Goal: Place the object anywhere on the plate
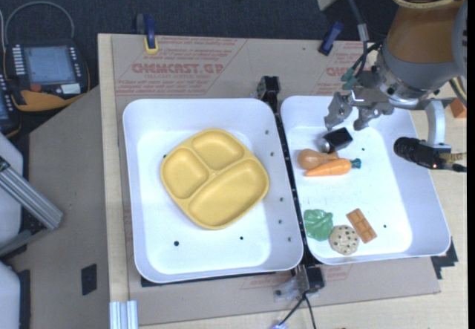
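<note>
A yellow plate (215, 177) with three compartments lies in the left bin (148, 246). My gripper (347, 121) hangs over the back left of the right bin (415, 231), its fingers (332, 116) spread apart and nothing visible between them. A small black block (338, 138) lies tilted just below the left finger, touching or nearly touching it. Right in front of the block lie a tan rounded piece (309, 157) and an orange carrot (331, 167) with a green tip.
At the front of the right bin are a green leafy piece (318, 223), a speckled cookie (344, 239) and a brown wafer (361, 224). A black clamp (268, 88) sits between the bins at the back.
</note>
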### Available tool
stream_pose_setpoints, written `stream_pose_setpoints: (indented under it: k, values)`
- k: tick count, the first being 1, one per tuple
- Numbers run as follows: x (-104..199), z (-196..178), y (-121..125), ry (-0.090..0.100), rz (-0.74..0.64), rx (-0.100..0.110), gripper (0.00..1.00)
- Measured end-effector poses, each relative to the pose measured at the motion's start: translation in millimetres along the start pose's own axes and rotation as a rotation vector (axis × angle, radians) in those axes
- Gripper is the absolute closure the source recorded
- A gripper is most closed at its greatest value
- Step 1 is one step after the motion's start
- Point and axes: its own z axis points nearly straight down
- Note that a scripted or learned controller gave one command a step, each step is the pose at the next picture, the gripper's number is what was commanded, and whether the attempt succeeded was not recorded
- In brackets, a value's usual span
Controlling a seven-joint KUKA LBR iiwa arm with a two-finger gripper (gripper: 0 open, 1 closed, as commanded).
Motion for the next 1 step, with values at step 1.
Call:
stream_pose_setpoints:
  k: [1]
  values:
    - [48.2,0.4,9.2,-0.002,0.001,-0.003,1.00]
